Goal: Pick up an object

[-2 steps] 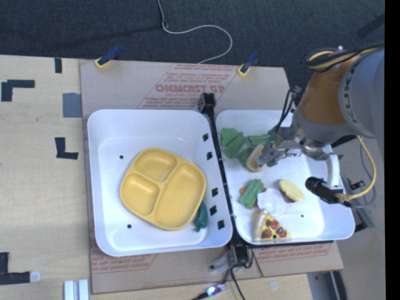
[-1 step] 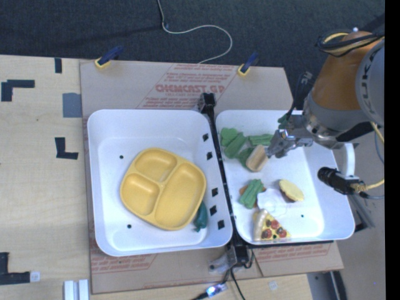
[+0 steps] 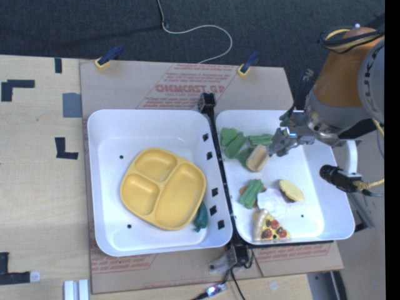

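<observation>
Bread roll lies in the right bin, just beside the green pieces. End effector hovers at its edge; we cannot tell its opening. Risk, we judge: crowding greens block one side, the roll slips. Pizza slice sits nearer the bin's front wall.

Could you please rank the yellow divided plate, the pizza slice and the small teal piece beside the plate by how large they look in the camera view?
1. yellow divided plate, by far the largest.
2. pizza slice.
3. teal piece, which looks smallest, though the plate's edge may hide part of it, so its place behind the pizza slice is less sure.
</observation>
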Robot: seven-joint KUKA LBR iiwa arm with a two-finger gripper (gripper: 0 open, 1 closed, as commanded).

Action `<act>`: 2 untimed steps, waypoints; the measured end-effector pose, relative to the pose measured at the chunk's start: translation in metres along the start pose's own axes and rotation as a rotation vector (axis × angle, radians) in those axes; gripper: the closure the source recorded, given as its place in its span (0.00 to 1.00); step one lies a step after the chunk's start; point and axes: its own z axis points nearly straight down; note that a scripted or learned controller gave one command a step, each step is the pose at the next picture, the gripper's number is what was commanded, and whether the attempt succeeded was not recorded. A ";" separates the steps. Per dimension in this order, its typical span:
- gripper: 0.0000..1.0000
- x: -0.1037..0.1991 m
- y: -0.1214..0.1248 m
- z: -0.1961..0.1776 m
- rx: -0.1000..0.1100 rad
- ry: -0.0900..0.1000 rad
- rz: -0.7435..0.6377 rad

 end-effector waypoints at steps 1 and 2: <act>1.00 0.055 0.005 -0.002 0.001 0.001 -0.006; 1.00 0.109 -0.019 -0.003 0.004 0.001 -0.005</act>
